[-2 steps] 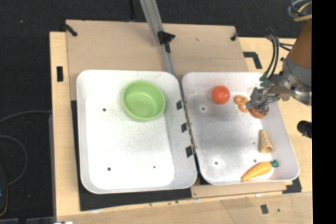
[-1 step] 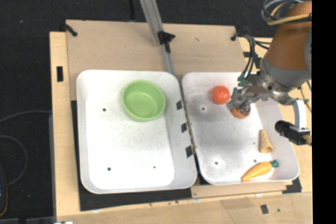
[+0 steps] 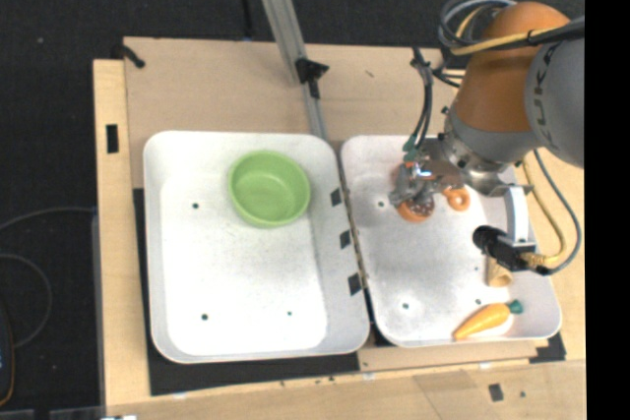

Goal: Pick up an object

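My gripper (image 3: 414, 186) hangs low over the upper middle of the right bin (image 3: 433, 290). Right beneath it lies a small red-orange object (image 3: 416, 210), partly hidden by the gripper. A small orange ring (image 3: 457, 200) lies just to its right. An orange carrot (image 3: 481, 320) with a green top rests near the front right corner of the same bin. A green bowl (image 3: 269, 189) stands upright in the upper part of the left bin (image 3: 246, 310).
A grey metal post (image 3: 281, 10) slants up from between the bins at the back. Black clips (image 3: 348, 241) sit along the seam between the bins. A black and white fitting with yellow cables (image 3: 512, 241) hangs off the arm at the right bin's right side.
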You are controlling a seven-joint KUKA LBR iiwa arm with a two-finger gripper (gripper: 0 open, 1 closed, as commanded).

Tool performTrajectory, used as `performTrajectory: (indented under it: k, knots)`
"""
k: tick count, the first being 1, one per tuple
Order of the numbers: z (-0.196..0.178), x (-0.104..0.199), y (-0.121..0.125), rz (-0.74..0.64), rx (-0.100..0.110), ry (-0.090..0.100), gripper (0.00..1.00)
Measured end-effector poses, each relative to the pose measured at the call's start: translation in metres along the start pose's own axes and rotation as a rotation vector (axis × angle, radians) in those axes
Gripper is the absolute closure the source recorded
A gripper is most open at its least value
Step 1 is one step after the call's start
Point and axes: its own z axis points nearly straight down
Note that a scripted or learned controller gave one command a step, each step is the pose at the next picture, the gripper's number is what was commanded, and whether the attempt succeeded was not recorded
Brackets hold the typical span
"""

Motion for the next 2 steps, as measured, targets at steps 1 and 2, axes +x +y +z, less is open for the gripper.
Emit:
performTrajectory:
  k: [1,2]
  knots:
    - [0.009,0.051,0.013,-0.001,-0.001,0.000,1.00]
    - [-0.005,0.103,0.016,-0.002,-0.002,0.002,1.00]
